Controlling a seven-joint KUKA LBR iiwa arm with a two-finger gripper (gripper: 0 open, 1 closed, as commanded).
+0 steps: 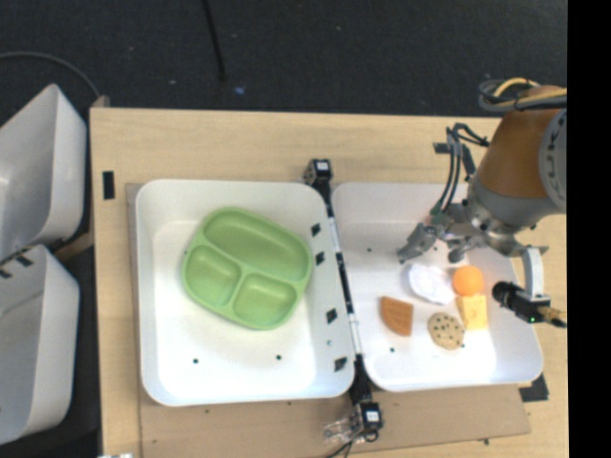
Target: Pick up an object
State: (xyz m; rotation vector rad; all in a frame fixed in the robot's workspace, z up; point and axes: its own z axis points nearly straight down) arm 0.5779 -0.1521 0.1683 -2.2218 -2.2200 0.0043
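Over the right bin (382, 208), seen from the fixed overhead camera, the gripper (441, 243) hangs above a white lump (427, 281); whether it is spread or closed cannot be told, and nothing shows in its grasp. An orange ball (468, 281), yellow block (472, 310), cookie (445, 330) and brown wedge (397, 315) crowd together, so a descent may nudge neighbours and miss.

Green tray (246, 267) in white left bin (158, 351). White right bin (382, 213): orange ball (468, 281), yellow block (472, 311), brown wedge (397, 315), tan dark-speckled cookie (445, 330), white disc (427, 281).
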